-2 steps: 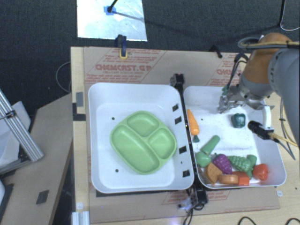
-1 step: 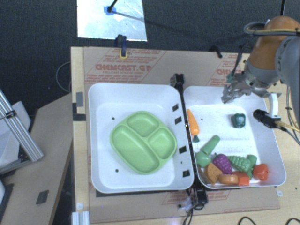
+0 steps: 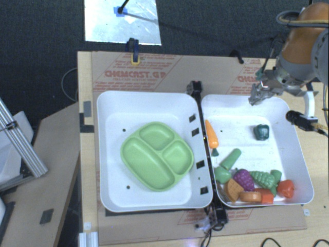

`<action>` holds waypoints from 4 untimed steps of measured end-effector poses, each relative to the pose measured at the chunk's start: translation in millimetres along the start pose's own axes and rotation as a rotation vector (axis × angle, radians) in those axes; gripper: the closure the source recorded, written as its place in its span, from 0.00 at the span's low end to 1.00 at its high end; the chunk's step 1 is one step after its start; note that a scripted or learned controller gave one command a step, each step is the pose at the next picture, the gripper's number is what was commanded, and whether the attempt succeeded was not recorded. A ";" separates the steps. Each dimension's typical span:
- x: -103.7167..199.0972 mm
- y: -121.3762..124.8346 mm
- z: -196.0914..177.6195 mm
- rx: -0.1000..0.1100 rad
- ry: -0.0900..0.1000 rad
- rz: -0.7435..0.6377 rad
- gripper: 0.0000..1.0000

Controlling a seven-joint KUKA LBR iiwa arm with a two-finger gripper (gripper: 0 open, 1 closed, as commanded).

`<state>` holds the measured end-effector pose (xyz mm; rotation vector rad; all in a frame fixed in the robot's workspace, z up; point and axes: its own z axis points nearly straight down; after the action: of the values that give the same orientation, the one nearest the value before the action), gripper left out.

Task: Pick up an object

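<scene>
My gripper (image 3: pixel 255 98) hangs above the far right corner of the right bin (image 3: pixel 241 118), with nothing visible between its fingers. Below it, near the right wall, lies a dark green toy pepper (image 3: pixel 261 132). An orange carrot (image 3: pixel 211 134) rests against the bin's left wall. A heap of toy food fills the near end: a green cucumber (image 3: pixel 226 165), purple grapes (image 3: pixel 244 179), a green bumpy vegetable (image 3: pixel 263 178), a red tomato (image 3: pixel 285 189) and orange-brown pieces (image 3: pixel 241 193).
The left bin (image 3: pixel 115 112) holds a light green divided plate (image 3: pixel 157 156). A black clamp (image 3: pixel 195 88) sits at the far end of the wall between the bins. The bins rest on a cardboard sheet (image 3: pixel 149 68).
</scene>
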<state>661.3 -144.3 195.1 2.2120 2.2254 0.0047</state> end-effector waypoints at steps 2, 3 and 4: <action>47.2 0.3 -31.7 0.003 0.000 -0.001 1.00; 88.6 -10.7 -36.4 0.003 0.001 0.000 1.00; 139.8 -28.5 -21.8 0.005 0.002 -0.002 1.00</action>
<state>631.8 -4.7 216.8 2.2132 2.2312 0.0008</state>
